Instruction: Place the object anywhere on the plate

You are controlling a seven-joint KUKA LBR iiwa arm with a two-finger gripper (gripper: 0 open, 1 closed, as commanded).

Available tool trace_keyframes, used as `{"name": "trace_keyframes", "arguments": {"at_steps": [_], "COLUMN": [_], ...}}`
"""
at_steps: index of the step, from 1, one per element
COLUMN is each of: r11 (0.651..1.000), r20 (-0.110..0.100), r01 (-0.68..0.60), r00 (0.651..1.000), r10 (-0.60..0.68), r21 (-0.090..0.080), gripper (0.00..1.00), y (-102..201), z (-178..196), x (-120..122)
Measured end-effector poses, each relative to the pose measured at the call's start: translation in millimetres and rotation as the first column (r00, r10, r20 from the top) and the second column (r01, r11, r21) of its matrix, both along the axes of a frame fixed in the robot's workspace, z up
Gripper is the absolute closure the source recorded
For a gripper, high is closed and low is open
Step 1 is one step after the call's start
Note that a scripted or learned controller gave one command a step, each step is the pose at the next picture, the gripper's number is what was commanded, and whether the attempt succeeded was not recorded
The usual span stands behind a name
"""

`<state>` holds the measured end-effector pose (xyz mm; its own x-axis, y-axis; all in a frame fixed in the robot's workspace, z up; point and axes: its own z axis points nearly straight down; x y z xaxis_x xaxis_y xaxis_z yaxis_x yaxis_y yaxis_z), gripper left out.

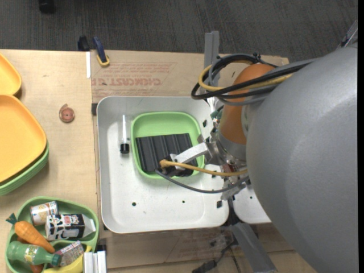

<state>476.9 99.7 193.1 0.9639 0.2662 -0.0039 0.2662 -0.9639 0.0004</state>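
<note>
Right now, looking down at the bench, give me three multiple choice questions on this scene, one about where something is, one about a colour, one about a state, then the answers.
1. Where does the green plate sit?
A. in the white bin
B. on the bare bench
C. on the yellow plates

2. What colour are the stacked plates at the left edge?
A. blue
B. yellow
C. black

3. How does the black ridged object lie?
A. standing upright beside the plate
B. hanging over the bench
C. flat on the green plate

Answers: 1 A, the bin's white floor surrounds the plate. 2 B, they are plainly yellow. 3 C, it rests flat within the plate's rim.
</note>
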Motion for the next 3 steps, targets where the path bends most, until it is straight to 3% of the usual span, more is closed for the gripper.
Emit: {"name": "trace_keyframes", "arguments": {"at_steps": [1, 3], "r11": [0.998, 0.998], "r20": [-0.003, -0.003], "r01": [0.069, 0.068], "r00": [0.998, 0.998], "r10": [-0.069, -0.068], "r21": [-0.001, -0.001], "gripper": [0.0, 0.0], "y": [-96.8, -96.5], "z": [-3.0, -3.0], "x": [39.6, 39.5]}}
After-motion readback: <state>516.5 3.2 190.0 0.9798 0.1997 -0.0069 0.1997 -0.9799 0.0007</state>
